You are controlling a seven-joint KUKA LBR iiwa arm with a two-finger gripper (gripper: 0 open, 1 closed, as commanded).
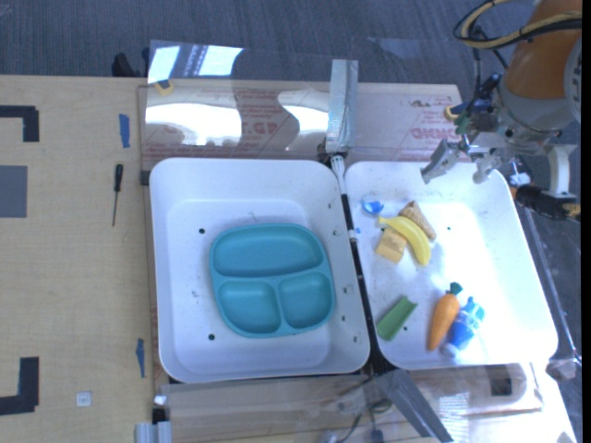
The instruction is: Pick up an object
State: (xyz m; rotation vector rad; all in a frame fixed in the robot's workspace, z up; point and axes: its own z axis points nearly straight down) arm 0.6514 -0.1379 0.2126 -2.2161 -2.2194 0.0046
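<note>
The curved yellow plastic banana (409, 233) lies in the right-hand shallow white bin (526, 247), toward its ten o'clock corner, touching a tan block-shaped toy (391, 245), with a small orange carrot toy (442, 318) and a flat green piece (396, 317) well apart toward six o'clock. The two-finger gripper (465, 163) hangs over the bin's twelve o'clock rim with its fingers (440, 165) spread and nothing between them. This looks like the approach step; the next move calls for travelling toward seven o'clock and descending with the fingers straddling the banana's narrow width.

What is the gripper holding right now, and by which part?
Nothing. The gripper hangs open above the right bin's far edge, apart from the banana.
</note>
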